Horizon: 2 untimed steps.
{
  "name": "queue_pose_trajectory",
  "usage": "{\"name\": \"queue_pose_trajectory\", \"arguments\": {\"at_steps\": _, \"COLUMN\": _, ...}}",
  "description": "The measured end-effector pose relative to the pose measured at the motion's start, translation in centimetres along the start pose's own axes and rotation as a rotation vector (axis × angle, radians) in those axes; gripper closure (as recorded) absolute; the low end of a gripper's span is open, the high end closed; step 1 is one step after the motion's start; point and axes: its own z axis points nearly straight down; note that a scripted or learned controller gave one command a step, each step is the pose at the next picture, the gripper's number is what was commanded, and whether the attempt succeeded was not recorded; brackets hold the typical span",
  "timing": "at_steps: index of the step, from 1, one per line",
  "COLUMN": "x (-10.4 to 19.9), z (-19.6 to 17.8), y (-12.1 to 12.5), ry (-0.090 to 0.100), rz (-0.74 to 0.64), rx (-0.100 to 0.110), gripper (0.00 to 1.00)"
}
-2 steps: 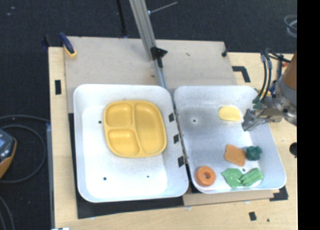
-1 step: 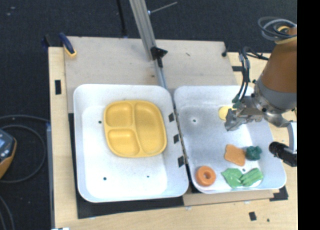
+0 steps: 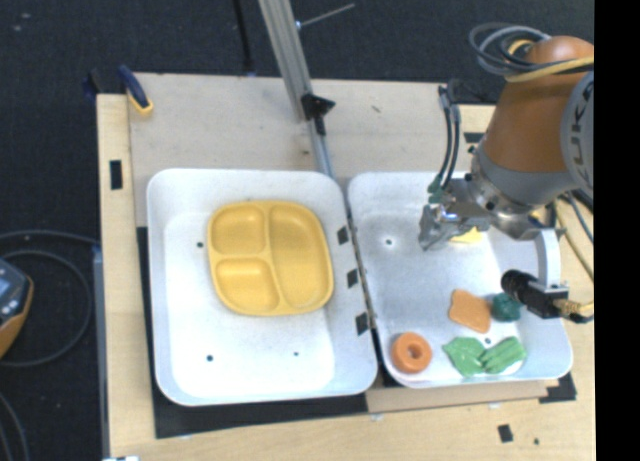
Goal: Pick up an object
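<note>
A wooden bench [image 3: 220, 119] carries the two white bins, the left bin [image 3: 180, 349] and the right bin [image 3: 400, 279] touching along their inner edges. A slanted metal post [image 3: 285, 39] rises behind them, and a blue-and-yellow clamp [image 3: 135, 89] grips the bench's far left corner

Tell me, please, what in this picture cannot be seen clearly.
- Gripper, camera view: small and blurred against the white bin; open or shut is unclear.
- Yellow object, camera view: mostly hidden under the arm's wrist; its kind is unclear.
- Dark green object, camera view: too small to identify.
</note>
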Motion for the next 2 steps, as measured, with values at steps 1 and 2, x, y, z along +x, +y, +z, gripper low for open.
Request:
{"name": "queue_pose_trajectory", "arguments": {"at_steps": 1, "x": 5.6, "z": 0.0, "y": 2.2, "ry": 0.001, "rz": -0.001, "rx": 0.0, "gripper": 1.0}}
{"name": "queue_pose_trajectory", "arguments": {"at_steps": 2, "x": 10.6, "z": 0.8, "y": 3.6, "ry": 0.001, "rz": -0.001, "rx": 0.001, "gripper": 1.0}}
